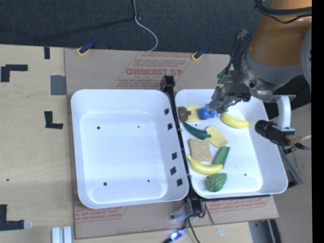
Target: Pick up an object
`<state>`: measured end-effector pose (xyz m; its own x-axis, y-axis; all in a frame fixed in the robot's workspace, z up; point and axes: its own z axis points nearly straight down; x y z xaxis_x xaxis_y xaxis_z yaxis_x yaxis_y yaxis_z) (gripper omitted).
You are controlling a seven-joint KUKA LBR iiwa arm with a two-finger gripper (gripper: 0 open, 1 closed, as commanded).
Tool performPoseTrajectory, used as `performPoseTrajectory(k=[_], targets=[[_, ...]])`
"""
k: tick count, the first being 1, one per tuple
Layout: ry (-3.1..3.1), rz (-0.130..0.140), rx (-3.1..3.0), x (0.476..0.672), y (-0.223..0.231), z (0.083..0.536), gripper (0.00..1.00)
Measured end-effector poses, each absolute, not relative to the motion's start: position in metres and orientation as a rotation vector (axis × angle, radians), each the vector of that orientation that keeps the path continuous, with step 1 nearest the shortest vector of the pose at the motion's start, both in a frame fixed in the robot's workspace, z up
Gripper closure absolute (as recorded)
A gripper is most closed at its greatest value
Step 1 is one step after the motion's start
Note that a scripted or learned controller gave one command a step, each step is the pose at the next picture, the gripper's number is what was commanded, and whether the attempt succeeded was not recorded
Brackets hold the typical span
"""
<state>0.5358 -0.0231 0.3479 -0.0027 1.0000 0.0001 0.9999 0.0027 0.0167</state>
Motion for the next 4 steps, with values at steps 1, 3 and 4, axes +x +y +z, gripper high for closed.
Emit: performPoseTrajectory(k=[1, 3, 4], targets=[[2.235, -0.016, 2.225, 0.479, 0.030, 0.246, 1.00], [2.222, 0.004, 2.218, 0.559, 0.063, 0.326, 1.00], [2.234, 0.010, 2.207, 0.594, 0.173, 0.368, 1.00]])
